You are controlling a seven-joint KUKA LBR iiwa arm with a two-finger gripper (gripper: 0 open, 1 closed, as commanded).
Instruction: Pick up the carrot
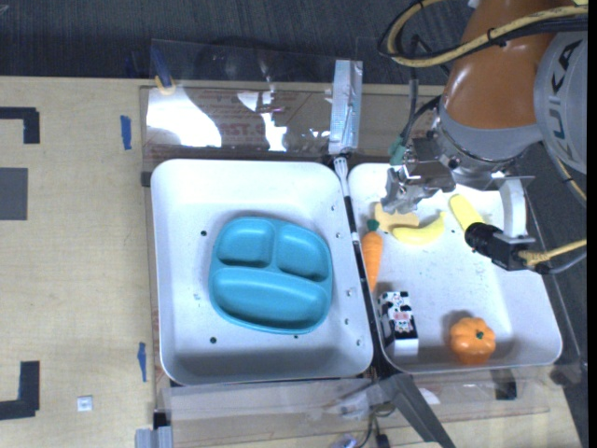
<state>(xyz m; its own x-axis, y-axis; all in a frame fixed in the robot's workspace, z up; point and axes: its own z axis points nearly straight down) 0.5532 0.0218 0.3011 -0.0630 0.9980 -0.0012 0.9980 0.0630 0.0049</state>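
End effector (408, 194), finger state unreadable, low over banana (420, 231) beside carrot (371, 255): risks grabbing the wrong item.

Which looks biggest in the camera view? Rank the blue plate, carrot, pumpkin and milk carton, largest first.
1. Blue plate, by far.
2. Carrot and milk carton: look alike, so no ranking between them.
3. Pumpkin, slightly smaller, though close to those two.
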